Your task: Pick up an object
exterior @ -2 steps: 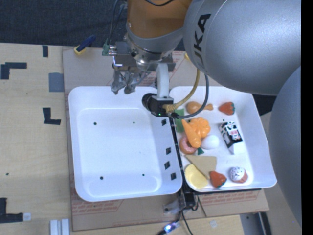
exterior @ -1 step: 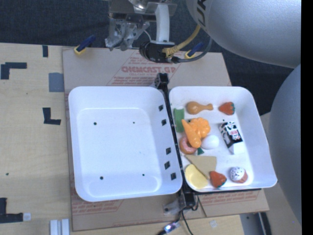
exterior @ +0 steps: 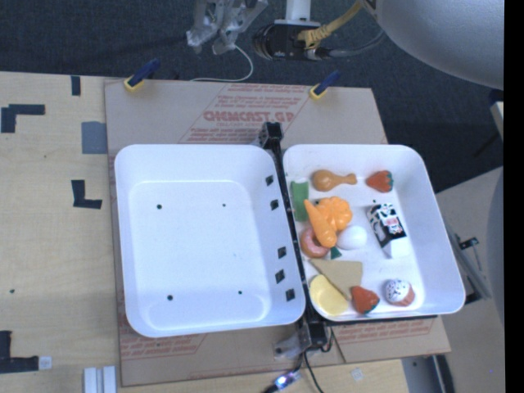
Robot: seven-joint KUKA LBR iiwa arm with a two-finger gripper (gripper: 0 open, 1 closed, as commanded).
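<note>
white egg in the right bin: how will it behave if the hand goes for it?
The white egg looks smooth and rounded, so it is probably slippery and apt to roll or squirt out. It lies close against the orange toy and pink ring, so finger clearance there is likely tight.

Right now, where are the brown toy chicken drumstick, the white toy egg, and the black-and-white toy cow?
Brown toy chicken drumstick (exterior: 329,179), camera view, on its thick meaty end.
White toy egg (exterior: 353,237), camera view, on its rounded middle.
Black-and-white toy cow (exterior: 386,223), camera view, on its body.
</note>
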